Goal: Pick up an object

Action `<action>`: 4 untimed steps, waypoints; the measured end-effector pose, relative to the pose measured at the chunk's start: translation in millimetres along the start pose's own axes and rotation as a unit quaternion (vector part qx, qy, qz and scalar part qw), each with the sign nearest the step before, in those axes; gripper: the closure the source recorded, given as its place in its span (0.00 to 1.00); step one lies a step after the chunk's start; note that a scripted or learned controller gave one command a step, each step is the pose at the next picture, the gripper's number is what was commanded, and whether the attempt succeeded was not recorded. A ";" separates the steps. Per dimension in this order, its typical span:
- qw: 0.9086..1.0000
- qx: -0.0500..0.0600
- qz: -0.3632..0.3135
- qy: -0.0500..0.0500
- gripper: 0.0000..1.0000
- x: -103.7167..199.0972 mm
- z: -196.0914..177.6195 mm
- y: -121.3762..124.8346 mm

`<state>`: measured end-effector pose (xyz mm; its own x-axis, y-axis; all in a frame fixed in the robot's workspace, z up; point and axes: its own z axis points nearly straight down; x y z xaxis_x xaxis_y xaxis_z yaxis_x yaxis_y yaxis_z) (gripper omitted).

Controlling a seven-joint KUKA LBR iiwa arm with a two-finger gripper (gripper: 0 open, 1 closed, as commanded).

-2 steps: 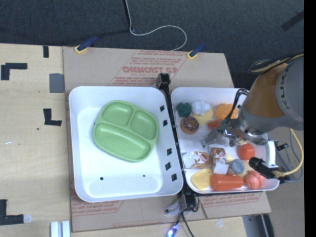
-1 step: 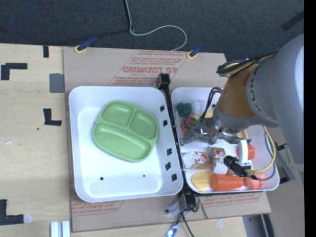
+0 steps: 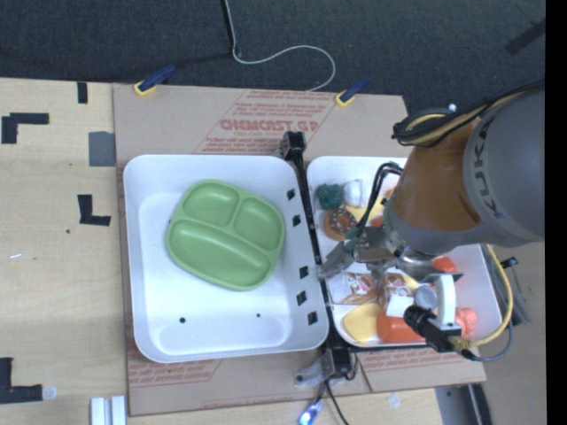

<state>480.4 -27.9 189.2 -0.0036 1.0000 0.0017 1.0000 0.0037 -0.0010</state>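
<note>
Camera view, from above at a slant: two shallow white bins are seen side by side on a sheet of brown cardboard (image 3: 266, 122) that is laid on the bench. The left bin (image 3: 146, 237) is occupied by a green divided plate (image 3: 227, 234), which is set toward the bin's far half and slightly turned; the near part of that bin's floor is marked by a few small dark specks. The right bin (image 3: 496, 277) is largely covered by the arm (image 3: 461, 180), grey with an orange band, which is reached in from the right edge of the bench.

The tool (image 3: 354, 253) is held low over the right bin, close to the wall shared with the left bin. Whether it is clenched or released cannot be told (its end is lost among the clutter and the wrist hardware), and no object can be seen gripped in it.

Several small objects are gathered in the right bin: a dark green item (image 3: 330, 193) near the far left corner, a brown round one (image 3: 337, 224) just beside the tool, a yellow piece (image 3: 361, 323) and an orange-red piece (image 3: 399, 328) at the near edge, touching each other. A printed packet (image 3: 365, 286) is lying between them and the tool.

A thin cable (image 3: 283, 56) is looped across the dark floor beyond the bench.
</note>
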 end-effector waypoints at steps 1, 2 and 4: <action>1.000 -0.008 -0.003 0.001 0.00 50.7 -152.4 5.0; 1.000 -0.009 -0.002 0.001 0.00 109.0 -354.9 3.7; 1.000 -0.004 -0.003 0.001 0.00 184.8 -263.2 3.7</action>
<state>483.7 156.4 452.7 -0.0101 0.9999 0.0036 0.9999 0.0101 0.0074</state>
